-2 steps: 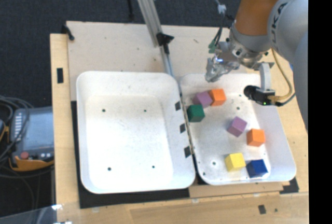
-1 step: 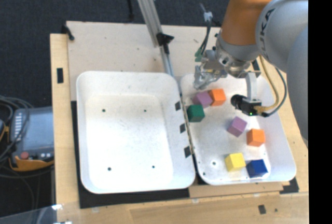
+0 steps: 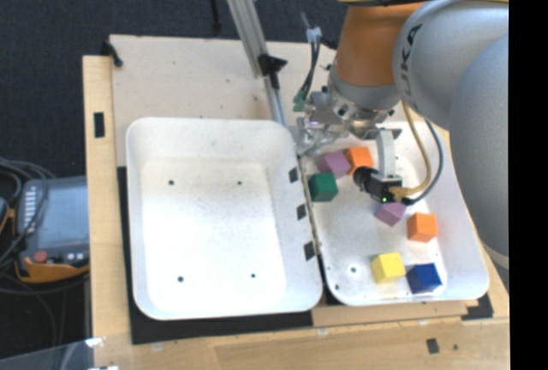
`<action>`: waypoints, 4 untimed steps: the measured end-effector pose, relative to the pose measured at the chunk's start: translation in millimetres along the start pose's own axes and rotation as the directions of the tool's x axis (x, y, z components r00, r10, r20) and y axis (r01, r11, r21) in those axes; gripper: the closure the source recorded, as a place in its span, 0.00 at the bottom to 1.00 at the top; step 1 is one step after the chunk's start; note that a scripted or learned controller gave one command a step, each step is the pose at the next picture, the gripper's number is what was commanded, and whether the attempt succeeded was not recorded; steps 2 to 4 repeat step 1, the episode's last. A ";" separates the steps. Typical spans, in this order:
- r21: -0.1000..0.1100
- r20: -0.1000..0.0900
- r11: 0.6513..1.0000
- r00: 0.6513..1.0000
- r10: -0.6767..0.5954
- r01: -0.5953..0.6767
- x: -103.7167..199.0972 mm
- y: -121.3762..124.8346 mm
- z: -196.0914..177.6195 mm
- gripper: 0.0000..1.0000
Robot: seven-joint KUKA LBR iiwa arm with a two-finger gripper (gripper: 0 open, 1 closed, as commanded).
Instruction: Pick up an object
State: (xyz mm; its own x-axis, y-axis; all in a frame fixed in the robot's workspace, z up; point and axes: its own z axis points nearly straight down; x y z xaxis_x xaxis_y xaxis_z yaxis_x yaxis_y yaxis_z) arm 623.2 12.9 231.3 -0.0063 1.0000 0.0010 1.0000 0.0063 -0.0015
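Several small blocks lie in the right bin [image 3: 347, 231]: a green cube [image 3: 323, 186] by its left wall, a purple block [image 3: 335, 163] and an orange one [image 3: 360, 158] just behind it, another purple block [image 3: 390, 213], an orange cube [image 3: 421, 226], a yellow cube [image 3: 387, 266] and a blue cube [image 3: 424, 277] near the front. My gripper [image 3: 322, 134] hangs low over the bin's back left corner, just above the first purple block and the green cube. The wrist's bulk hides its tips.
The left bin [image 3: 141, 188] sits beside the right one, their walls meeting at a divider [image 3: 304, 205]. A slanted aluminium post [image 3: 244, 13] stands behind the bins, close to my wrist. A grey device with cables [image 3: 51, 227] sits off the bench's left edge.
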 end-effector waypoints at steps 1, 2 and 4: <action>0.000 0.000 1.000 1.000 0.000 0.000 39.1 -18.8 -4.9 1.00; 0.000 0.000 1.000 1.000 0.000 0.000 39.1 -18.8 -4.9 1.00; 0.000 0.000 1.000 1.000 0.000 0.000 39.1 -18.8 -4.9 1.00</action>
